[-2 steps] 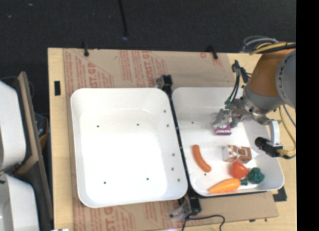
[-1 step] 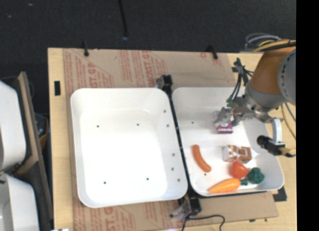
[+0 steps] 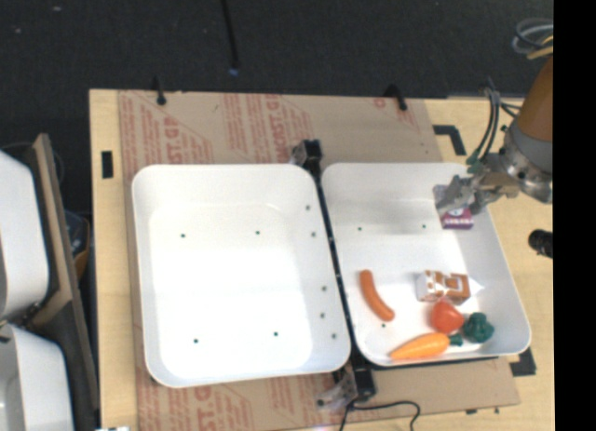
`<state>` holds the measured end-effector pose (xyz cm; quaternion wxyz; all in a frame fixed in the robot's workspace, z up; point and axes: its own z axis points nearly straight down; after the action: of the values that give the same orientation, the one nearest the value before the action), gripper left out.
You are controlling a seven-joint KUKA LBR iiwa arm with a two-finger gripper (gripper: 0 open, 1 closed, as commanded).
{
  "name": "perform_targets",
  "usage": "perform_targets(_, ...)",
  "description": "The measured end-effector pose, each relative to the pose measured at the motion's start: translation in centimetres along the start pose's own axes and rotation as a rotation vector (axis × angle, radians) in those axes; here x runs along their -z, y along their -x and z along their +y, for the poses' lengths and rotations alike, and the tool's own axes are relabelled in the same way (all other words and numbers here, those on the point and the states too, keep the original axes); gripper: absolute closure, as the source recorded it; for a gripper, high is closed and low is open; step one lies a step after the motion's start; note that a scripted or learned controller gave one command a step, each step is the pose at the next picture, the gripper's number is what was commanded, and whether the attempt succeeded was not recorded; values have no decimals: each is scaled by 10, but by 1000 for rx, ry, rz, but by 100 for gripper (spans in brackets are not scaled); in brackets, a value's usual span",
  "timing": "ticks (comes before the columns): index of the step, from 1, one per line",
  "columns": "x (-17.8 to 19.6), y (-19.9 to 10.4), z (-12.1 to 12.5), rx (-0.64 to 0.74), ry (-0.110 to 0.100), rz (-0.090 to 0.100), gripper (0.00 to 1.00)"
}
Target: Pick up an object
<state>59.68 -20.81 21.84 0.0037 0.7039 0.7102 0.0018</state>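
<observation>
My gripper hangs over the far right part of the right bin, reaching in from the right edge. A small purple and white object sits right at its lower tip; I cannot tell whether it is held or lying on the bin floor. In the near part of that bin lie an orange sausage-shaped piece, a brown and white block, a red round piece, a green piece and an orange carrot.
The left bin stands beside the right one, their rims touching along the middle. Both rest on a cardboard-covered bench. Clamps sit at the far and near ends of the seam.
</observation>
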Motion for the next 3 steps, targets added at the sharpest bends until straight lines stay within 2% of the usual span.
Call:
perform_targets(1, -84, -70, -66, -7, -15, 5, 100)
perform_targets(2, -14, -131, -44, -4, -1, 4, 100)
perform_targets(3, -17, -196, -62, -4, -8, 4, 100)
